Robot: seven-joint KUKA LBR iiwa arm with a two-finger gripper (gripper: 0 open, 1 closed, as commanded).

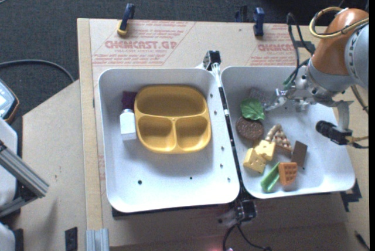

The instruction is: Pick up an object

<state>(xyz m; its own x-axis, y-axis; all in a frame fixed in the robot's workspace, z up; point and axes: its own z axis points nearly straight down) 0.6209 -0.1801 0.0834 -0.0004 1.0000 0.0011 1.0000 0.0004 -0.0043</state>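
Note:
My gripper (274, 103) hangs low over the back of the right bin (328, 176), reaching in from the right. Its tip lies just to the right of a green leaf-shaped toy (252, 109), with a small gap between them. A brown round cookie (249, 128) lies in front of the leaf. Further forward lie yellow cheese pieces (258, 157), a tan cone-like piece (280, 138), a brown block (299, 153), an orange waffle (287, 173) and a green pod (269, 178). Nothing is seen in the gripper.
The left bin (170, 188) holds a yellow divided plate (172, 118), a white bottle (128, 125) and a dark purple item (129, 97). A grey flat piece (256, 94) lies behind the leaf. The ridge between the bins (225, 121) stands close to the leaf's left.

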